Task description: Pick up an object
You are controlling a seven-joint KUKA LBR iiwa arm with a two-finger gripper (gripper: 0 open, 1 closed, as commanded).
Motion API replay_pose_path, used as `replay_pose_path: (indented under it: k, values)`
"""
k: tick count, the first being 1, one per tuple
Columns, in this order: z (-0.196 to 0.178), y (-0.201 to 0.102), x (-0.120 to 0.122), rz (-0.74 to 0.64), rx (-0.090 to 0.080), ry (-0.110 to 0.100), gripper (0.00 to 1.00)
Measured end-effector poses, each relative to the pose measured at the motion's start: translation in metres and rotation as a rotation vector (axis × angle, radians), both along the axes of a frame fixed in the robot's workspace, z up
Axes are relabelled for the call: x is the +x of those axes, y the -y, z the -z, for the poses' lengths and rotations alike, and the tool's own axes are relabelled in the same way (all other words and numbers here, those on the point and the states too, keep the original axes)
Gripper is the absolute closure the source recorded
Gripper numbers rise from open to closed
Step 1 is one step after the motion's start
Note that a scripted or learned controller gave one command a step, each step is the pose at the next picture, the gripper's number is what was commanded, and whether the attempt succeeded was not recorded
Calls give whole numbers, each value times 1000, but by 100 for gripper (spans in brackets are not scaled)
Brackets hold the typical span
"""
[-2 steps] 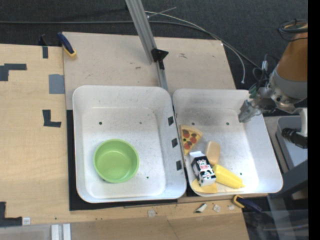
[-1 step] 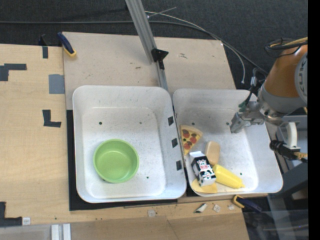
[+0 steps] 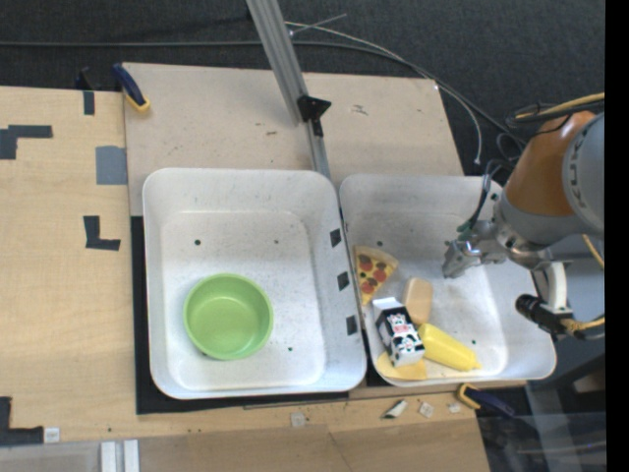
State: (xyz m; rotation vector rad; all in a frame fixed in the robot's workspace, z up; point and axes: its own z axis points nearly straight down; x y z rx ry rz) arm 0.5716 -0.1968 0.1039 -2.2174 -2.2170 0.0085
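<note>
Dark carpet lies behind a wooden bench (image 3: pixel 59 264) that carries grey tape marks on its left part. On the bench stands a paler board (image 3: pixel 216 116), and on this board two white bins sit side by side, touching along their inner rims. A metal pole (image 3: pixel 280 57) crosses the board at a slant and ends near the place where the two bins meet.

From the right comes the arm (image 3: pixel 560 180), grey with an orange band, and it bends down over the right bin (image 3: pixel 413 200). Its gripper (image 3: pixel 460 261) hangs low over the middle right of this bin, above bare white floor. The tip is small and dark from this angle, so I cannot tell how the gripper is set, and no object is visible at it.

The left bin (image 3: pixel 236 190) holds one green bowl (image 3: pixel 228 316), upright, in its front left part.

All the small objects lie in the front left part of the right bin, apart from the gripper. A pizza slice (image 3: pixel 374 269) lies nearest the inner wall. Just in front of it is a tan block (image 3: pixel 419 297), and beside this a black and white box (image 3: pixel 399 332). A yellow piece (image 3: pixel 450 349) lies to the right of the box, touching it or almost touching.

Some cables (image 3: pixel 432 77) run over the carpet behind the bins.
</note>
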Motion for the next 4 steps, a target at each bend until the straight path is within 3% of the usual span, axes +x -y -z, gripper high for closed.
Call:
replay_pose_path:
  k: [1, 3, 4]
  values:
    - [-13, -1, 1, -1, 1, 3, 100]
    - [-105, -9, 0, -1, 0, 9, 100]
    - [-113, -65, 9, -7, 3, 8, 100]
